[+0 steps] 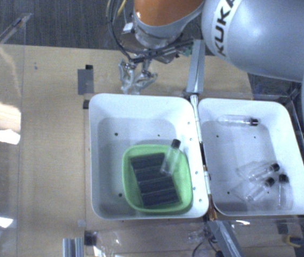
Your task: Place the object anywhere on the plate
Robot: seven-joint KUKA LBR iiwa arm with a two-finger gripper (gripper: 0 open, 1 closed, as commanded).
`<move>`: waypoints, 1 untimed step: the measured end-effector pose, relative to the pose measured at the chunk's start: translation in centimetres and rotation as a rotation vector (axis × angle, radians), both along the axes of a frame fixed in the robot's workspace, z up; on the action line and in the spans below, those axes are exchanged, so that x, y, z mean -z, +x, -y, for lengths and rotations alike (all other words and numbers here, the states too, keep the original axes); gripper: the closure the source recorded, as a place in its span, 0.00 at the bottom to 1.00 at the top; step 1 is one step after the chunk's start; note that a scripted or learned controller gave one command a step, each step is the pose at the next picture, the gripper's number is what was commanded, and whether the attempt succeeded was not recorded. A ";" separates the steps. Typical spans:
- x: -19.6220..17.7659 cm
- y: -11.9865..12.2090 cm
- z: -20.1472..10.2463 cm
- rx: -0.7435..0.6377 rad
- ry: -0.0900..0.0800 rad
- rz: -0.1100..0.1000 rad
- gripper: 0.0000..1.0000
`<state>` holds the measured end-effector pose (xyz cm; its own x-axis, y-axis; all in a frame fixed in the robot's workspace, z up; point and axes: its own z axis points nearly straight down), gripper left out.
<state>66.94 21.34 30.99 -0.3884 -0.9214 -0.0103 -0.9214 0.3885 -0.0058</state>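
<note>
A green plate (132, 190) with dark ridged pads lies in the left bin (104, 138). A clear vial with a black cap (169, 157) rests tilted on the plate's upper right part, cap pointing up and right. My gripper (136, 79) hangs above the bench just behind the left bin's far rim, well away from the vial, with nothing seen between its fingers.
The right bin (296, 143) holds several clear vials with black caps: one (238, 121) near its far wall, others (261, 181) clustered at its lower right. A metal divider (195, 74) stands between the bins at the back. The arm's large grey body covers the upper right.
</note>
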 end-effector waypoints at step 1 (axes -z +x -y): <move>4.6 0.0 -0.7 -0.279 -0.002 0.001 1.00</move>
<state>66.93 21.99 26.36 -0.1197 -0.9928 -0.0085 -0.9928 0.1197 -0.0069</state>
